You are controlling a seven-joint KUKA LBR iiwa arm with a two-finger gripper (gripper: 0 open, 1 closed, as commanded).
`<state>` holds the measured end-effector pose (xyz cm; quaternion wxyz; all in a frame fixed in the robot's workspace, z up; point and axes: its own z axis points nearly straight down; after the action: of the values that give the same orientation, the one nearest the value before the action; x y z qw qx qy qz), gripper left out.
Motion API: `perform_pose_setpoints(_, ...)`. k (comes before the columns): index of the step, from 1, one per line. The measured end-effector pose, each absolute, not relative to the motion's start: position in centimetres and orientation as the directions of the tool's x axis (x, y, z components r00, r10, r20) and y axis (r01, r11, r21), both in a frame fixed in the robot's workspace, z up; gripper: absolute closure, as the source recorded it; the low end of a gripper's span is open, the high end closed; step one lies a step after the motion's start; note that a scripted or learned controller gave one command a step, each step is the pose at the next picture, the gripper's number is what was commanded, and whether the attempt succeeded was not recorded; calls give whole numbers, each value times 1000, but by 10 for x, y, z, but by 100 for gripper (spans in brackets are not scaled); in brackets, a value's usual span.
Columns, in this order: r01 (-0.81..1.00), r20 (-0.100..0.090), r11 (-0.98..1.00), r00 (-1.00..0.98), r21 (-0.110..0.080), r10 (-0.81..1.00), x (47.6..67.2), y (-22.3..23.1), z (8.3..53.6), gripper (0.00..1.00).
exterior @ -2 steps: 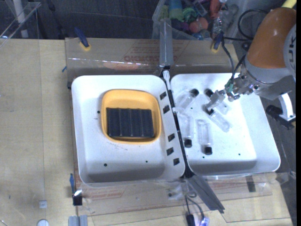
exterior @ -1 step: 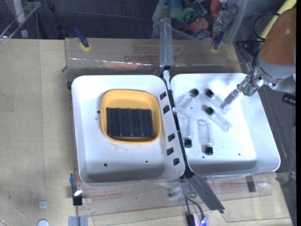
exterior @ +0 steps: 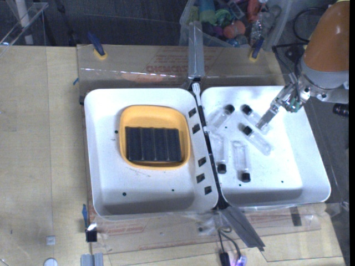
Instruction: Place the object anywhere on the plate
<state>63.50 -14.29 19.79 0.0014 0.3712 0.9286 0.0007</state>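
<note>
- The plate [exterior: 153, 117], yellow with a dark ribbed insert, sits in the middle of the left bin [exterior: 100, 148] and serves as the landmark here; nothing clear or bottle-like lies on it, so the placing is not done.
- Just right of the plate, past the divider [exterior: 201, 148] between the bins, several clear plastic vials with black caps lie scattered on the floor of the right bin [exterior: 299, 165].
- One vial [exterior: 255, 138] lies well right of the plate, slanting with its cap toward the upper left; I take it as the likely object, though which vial is meant I cannot say for certain.
- Farther right of the plate, the hand [exterior: 265, 121] reaches down at a slant, its tip just above that vial's capped end.
- Whether the hand is released or clenched I cannot tell; nothing visibly sits in it.
- Judgement: the step in hand is the pick, still ahead of any carry.
- The next move calls for settling squarely over the vial's body, since a round, slick tube may roll away, then lifting clear of the divider and crossing left to the plate.
</note>
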Motion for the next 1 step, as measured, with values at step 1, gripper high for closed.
perform_pose_setpoints(1, 629, -2, 777, -777, 2, 629, 634, -109, 209, 0)
